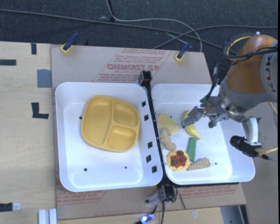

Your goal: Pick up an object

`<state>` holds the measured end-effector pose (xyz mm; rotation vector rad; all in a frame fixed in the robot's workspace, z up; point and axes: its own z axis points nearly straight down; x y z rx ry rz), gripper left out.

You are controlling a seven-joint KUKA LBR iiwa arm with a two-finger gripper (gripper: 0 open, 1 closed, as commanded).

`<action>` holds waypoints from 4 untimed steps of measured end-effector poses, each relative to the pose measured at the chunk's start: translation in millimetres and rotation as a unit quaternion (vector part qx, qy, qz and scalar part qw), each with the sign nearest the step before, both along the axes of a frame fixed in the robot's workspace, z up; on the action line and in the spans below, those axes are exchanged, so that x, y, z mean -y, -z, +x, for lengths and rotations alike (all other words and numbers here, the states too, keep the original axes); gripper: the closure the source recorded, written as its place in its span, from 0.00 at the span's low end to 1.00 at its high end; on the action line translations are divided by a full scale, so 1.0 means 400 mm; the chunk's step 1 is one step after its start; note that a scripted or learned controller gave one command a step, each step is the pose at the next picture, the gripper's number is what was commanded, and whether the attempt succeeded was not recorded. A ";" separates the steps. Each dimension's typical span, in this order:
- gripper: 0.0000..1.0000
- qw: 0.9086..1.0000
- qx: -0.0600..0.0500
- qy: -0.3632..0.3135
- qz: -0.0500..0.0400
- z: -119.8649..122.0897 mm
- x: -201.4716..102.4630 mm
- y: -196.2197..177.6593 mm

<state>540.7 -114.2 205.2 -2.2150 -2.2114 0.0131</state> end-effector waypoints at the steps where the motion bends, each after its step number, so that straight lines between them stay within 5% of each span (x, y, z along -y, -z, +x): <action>1: 0.00 1.000 0.006 -0.002 -0.001 0.007 -0.001 -0.016; 3: 0.00 1.000 0.004 -0.001 -0.001 -0.024 0.026 0.270; 4: 0.00 1.000 0.007 -0.001 -0.002 -0.023 0.026 0.301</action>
